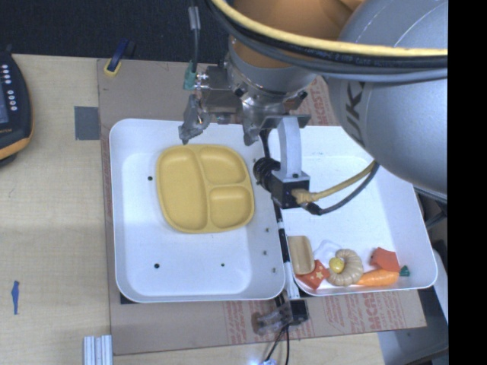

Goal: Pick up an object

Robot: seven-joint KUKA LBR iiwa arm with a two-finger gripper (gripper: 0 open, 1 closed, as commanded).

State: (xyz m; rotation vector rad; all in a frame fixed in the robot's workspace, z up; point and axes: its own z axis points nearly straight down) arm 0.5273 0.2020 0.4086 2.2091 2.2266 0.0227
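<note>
One yellow tray (205, 187) below tool (217, 135)

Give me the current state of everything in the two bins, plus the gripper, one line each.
Yellow tray: flat, right way up, in the left bin, compartments bare.
Gripper: over the tray's far edge, nothing seen between its fingers.
Toy food pile: heaped in the right bin's near corner, untouched.
Carrot: lying flat at the pile's near edge.
</note>
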